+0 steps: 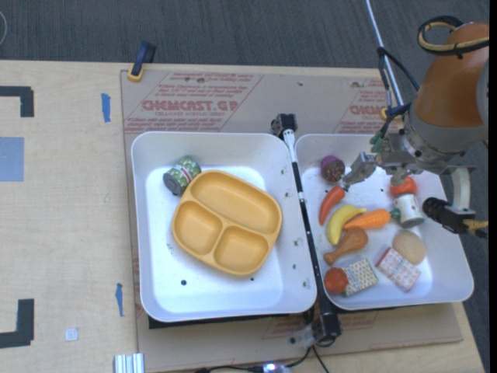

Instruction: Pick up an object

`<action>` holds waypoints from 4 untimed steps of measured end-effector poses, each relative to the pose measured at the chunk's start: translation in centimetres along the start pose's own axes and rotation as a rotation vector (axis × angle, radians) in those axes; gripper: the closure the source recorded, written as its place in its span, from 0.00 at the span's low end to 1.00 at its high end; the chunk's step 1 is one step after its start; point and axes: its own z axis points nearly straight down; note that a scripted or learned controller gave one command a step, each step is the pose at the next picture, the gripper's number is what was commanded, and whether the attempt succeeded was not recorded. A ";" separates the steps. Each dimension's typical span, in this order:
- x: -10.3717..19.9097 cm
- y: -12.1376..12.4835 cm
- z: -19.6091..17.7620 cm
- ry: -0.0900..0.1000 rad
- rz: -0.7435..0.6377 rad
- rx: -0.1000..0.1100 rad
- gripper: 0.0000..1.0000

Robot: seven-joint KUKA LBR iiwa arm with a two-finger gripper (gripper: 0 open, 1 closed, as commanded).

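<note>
Dark carpet borders the pale tabletop (62, 231), where two white bins sit side by side on cardboard. Toy food crowds the right bin (458, 282): a purple plum (332, 167), red chili (331, 202), banana (340, 221), carrot (368, 220), drumstick (348, 245), tomato (335, 280) and a cracker (398, 270). Above the plum and chili, the end effector (356, 171) hangs with its fingers spread and nothing between them. Beside it, the left bin (147, 231) holds a yellow divided plate (226, 222) and a small can (181, 175).
</note>
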 end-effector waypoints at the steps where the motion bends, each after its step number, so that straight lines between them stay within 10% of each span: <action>1: -2.0 2.2 11.6 -0.001 0.000 -0.003 0.00; 2: -1.0 -4.1 12.6 -0.001 0.001 -0.003 0.00; 3: -1.0 -4.0 11.5 -0.003 0.002 -0.009 1.00; 4: 6.2 -9.7 2.7 0.000 -0.001 -0.003 1.00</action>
